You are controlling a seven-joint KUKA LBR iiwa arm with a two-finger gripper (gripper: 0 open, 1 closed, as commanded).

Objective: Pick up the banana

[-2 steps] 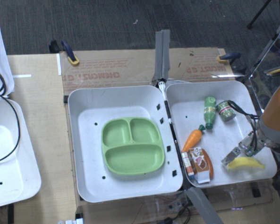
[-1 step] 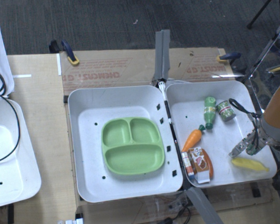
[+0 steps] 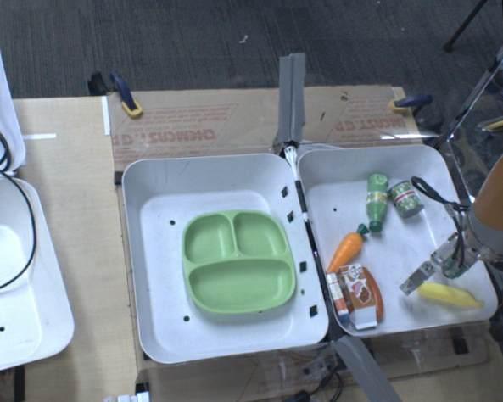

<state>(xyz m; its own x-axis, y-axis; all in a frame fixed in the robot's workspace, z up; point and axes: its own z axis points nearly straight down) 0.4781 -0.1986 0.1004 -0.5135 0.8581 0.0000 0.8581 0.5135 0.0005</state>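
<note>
The yellow banana [image 3: 449, 294] lies flat in the near right corner of the right bin [image 3: 377, 167]. My gripper [image 3: 427, 270] hangs just above and left of the banana's left end, reaching in from the right edge. Its fingers stand open with nothing between them, and the lower fingertip [image 3: 407, 286] sits close to the banana's tip. The banana rests on the bin floor, untouched as far as I can see.
The right bin also holds an orange carrot [image 3: 346, 249], a green bottle [image 3: 376, 201], a small can [image 3: 406, 200] and a red-and-white packet [image 3: 358, 296]. A green divided plate [image 3: 236, 261] sits in the left bin [image 3: 152, 244]. The bin wall runs close behind the banana.
</note>
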